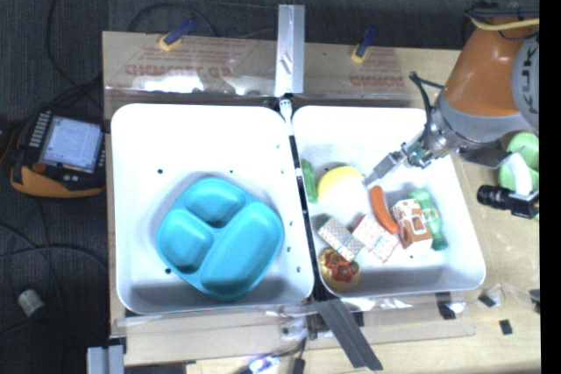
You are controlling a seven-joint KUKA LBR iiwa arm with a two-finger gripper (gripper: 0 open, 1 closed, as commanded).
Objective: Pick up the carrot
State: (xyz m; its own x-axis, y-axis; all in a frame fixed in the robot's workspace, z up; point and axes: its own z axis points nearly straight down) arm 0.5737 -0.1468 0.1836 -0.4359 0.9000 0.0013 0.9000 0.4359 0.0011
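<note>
The carrot [380, 209] lies in the right bin [469, 263], between the yellow lemon [339, 182] and a small carton [412, 222]. My claw [378, 172] hangs just above its far end, slanting down from the right; its opening cannot be told. The left bin [140, 136] holds a blue divided plate [220, 236].

carrot [380, 209]: smooth, glossy plastic | blue tray [220, 236]: matt plastic | bins [140, 136]: smooth white plastic

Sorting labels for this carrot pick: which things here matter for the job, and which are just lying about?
Job: carrot; gripper, just above it; right bin.

Lying about: lemon; blue tray in left bin; small packets; green item.
</note>
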